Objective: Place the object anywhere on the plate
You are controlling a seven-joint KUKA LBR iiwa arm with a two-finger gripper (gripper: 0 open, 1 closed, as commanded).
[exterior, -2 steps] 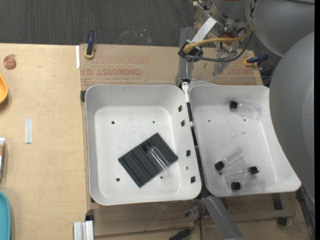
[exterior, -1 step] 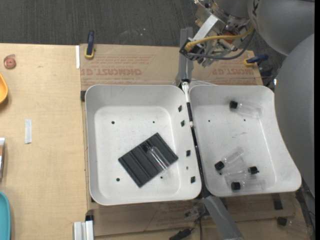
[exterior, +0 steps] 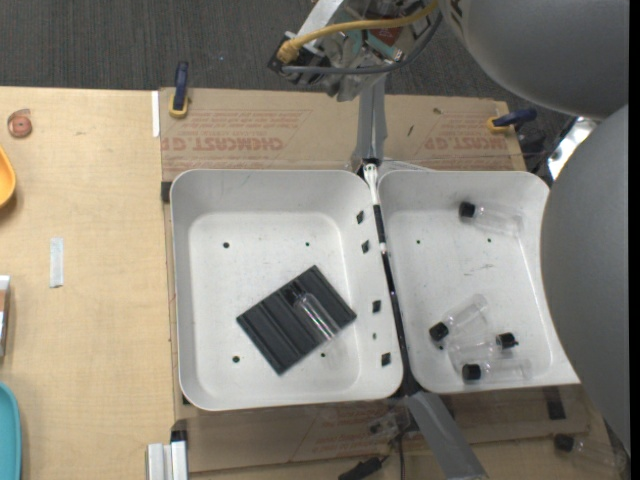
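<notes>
One clear vial diag. (on plate)

We see a dark grey carpeted floor running along twelve o'clock. Below it lies the pale wooden table, reaching out to nine o'clock. A brown cardboard sheet lies over it, held by blue clamps. Light is even.

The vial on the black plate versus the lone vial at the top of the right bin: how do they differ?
The vial on the black plate lies in the left bin, resting on the ridged black plate; the lone vial lies on the bare white floor of the right bin. The lone vial shows a black cap; no cap is discernible on the other. Both are clear and lying down.
</notes>
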